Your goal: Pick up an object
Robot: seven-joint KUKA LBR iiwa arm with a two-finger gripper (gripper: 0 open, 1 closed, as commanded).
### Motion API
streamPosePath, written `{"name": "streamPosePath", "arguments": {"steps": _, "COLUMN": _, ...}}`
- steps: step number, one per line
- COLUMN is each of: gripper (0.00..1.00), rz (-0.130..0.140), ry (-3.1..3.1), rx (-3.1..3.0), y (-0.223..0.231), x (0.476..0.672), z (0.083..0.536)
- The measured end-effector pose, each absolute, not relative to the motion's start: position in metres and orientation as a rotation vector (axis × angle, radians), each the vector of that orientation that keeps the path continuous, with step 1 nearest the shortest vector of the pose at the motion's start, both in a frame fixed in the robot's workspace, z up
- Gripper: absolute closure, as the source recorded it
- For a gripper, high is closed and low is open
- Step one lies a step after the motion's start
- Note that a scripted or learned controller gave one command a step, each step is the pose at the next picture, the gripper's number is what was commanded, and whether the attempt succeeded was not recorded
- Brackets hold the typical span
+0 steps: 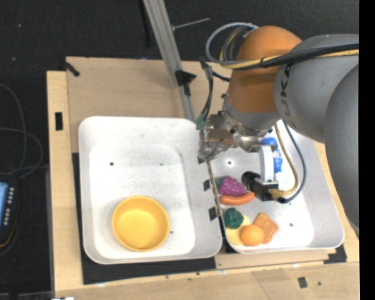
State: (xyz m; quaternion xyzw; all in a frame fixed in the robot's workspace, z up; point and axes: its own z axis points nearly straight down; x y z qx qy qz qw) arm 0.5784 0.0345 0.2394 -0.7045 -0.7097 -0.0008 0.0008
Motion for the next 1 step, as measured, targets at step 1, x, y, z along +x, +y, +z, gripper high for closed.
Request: {"name": "streamPosePath", "arguments": {"steps": 1, "gripper": 1.00, "rz": -0.001, "ry": -2.229, "rx": -2.212, "y": 0.0847, "x": 0.5419, "z": 0.2381}}
